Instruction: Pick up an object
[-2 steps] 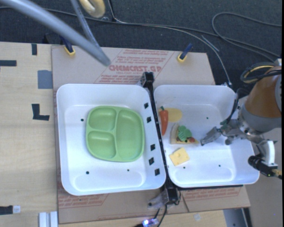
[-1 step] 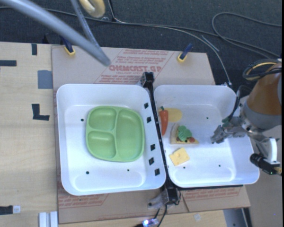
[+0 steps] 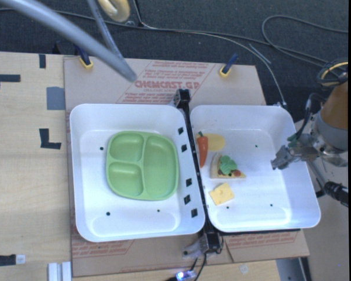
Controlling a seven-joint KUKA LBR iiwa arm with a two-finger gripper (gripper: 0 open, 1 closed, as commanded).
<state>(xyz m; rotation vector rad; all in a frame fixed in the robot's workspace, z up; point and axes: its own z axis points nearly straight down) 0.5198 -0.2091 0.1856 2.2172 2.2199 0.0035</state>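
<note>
Reaching stage: the arm (image 3: 330,119) leaned in from three o'clock, its gripper (image 3: 282,158) low over the right bin (image 3: 292,215) near that bin's three o'clock wall, with nothing seen between the tips.
Pincer state: too small and blurred to call; I could not tell whether it was spread or closed.
Candidate objects: a toy carrot (image 3: 202,148) lay along the bin's nine o'clock wall, a yellow piece (image 3: 216,141) just beside it, a toy pizza slice with green and red toppings (image 3: 226,167) near the centre, and a yellow cheese wedge (image 3: 222,194) towards seven o'clock.
Gap to objects: all four sat apart from the gripper, off towards its nine o'clock.
Left bin (image 3: 82,209): held a green divided plate (image 3: 143,165).
Step in hand: approach, with no pick made yet, as I judged it.
Next move: probably travel towards nine o'clock, centre over one toy, then descend and close.
</note>
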